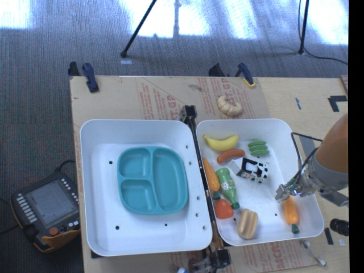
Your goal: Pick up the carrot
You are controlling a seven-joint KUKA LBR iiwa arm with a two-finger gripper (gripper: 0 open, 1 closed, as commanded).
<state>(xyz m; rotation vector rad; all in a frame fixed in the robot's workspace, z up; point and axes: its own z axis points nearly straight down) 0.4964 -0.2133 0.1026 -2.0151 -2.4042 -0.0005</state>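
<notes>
Camera view looks down on two white bins; the left bin carries a teal divided plate; the right bin holds the toys. A carrot lies by that bin's near right corner, green stem pointing nearward; the gripper hangs just beyond its far end (whether the jaws are open or closed, I cannot tell). Farther left lie a banana, a green bottle and a small cow.
</notes>
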